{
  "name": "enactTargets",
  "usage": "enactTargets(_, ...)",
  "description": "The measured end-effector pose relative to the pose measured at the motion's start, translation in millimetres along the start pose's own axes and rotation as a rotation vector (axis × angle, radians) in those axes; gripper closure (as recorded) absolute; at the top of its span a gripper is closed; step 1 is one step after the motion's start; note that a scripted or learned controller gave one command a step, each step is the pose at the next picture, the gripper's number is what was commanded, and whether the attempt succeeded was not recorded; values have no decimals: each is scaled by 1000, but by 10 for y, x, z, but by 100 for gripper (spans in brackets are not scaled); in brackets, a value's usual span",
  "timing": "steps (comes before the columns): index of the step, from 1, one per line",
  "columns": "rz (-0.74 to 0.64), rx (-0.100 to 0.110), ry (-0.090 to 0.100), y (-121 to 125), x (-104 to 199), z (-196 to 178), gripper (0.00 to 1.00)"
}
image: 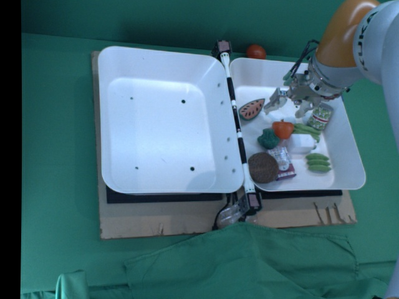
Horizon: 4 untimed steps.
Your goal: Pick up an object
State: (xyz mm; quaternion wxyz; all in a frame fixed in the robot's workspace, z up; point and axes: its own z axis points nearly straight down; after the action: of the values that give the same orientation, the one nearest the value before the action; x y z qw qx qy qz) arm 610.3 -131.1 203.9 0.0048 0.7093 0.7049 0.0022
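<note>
Hovers with 2 fingers apart and nothing between them, grey two-finger gripper (288,104) just above the small orange-red plastic toy tomato (283,129) in the right white bin (349,161): probably light, stiff, slippery, best pinched across its round middle.

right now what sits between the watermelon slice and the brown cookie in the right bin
In the camera view, a teal toy lies between the watermelon slice and the brown cookie.
</note>
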Motion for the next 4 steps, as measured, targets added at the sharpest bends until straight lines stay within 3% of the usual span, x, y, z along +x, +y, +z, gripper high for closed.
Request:
enactTargets(1, 1, -11, -3, -943, 5, 165, 0)
enactTargets(2, -7, 1, 2, -592, 270, 19, 0)
enactTargets(3, 0, -2, 0, -597, 241, -95, 100)
enactTargets(4, 0, -1, 1, -599, 241, -90, 0)
